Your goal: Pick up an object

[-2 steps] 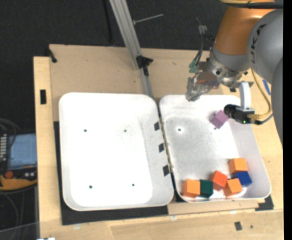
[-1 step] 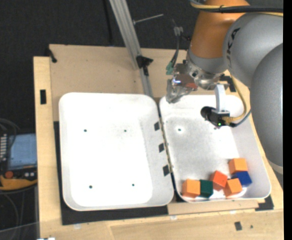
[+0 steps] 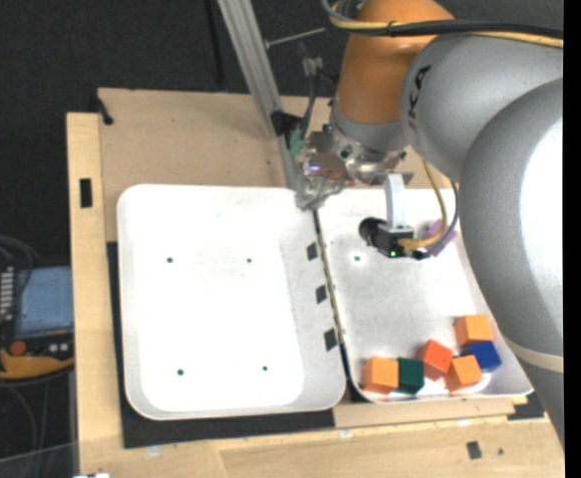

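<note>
Several small blocks lie clustered at the near edge of the right bin (image 3: 390, 307): an orange block (image 3: 380, 373), a green block (image 3: 411, 374), a red-orange block (image 3: 437, 355), another orange block (image 3: 464, 371), a blue block (image 3: 483, 355) and an orange block (image 3: 474, 329) behind them. My gripper (image 3: 315, 179) hangs at the far end of the divider between the two bins, well away from the blocks. Nothing is seen held in it. The orange band and grey arm loom above it on the right.
The left bin (image 3: 210, 297) is bare white. A slanted metal rail (image 3: 245, 53) rises behind the bins. A black part with a green light (image 3: 392, 239) hangs under the wrist over the right bin. A blue box and cables (image 3: 41, 307) sit off the bench at left.
</note>
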